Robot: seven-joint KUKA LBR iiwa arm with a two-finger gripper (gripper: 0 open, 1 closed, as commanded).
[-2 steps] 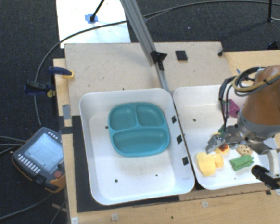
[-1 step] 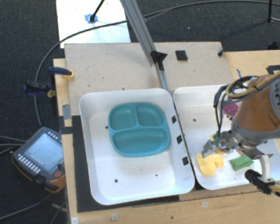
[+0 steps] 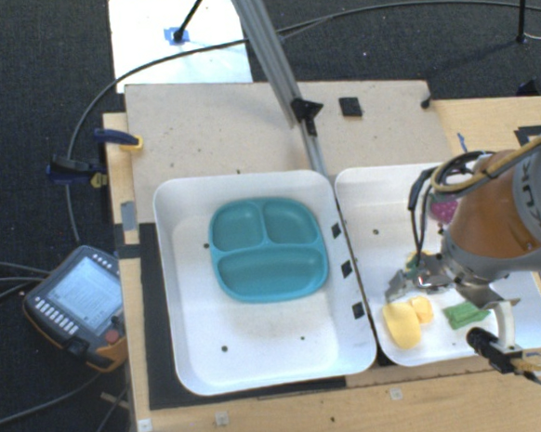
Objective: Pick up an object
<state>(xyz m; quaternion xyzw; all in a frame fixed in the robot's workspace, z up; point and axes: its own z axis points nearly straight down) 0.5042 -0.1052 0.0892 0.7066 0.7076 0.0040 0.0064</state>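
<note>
Camera view: arm [image 3: 504, 215] reaching in from right, sitting over right bin [image 3: 367, 203]. Gripper [image 3: 408, 283] hanging low over bin floor, just above yellow item [image 3: 402, 324]; fingers' state — cannot tell, nothing seen pinched between them. Yellow item lying at bin's front-left part, w/ small yellow piece [image 3: 423, 310] touching its right side. Green item [image 3: 464, 313] lying just right of those. Pink item [image 3: 444, 210] showing behind arm, partly hidden. Left bin [image 3: 176, 264] holding teal tray [image 3: 267, 249], three compartments. Pendant [image 3: 77, 305] resting left of bench.
</note>
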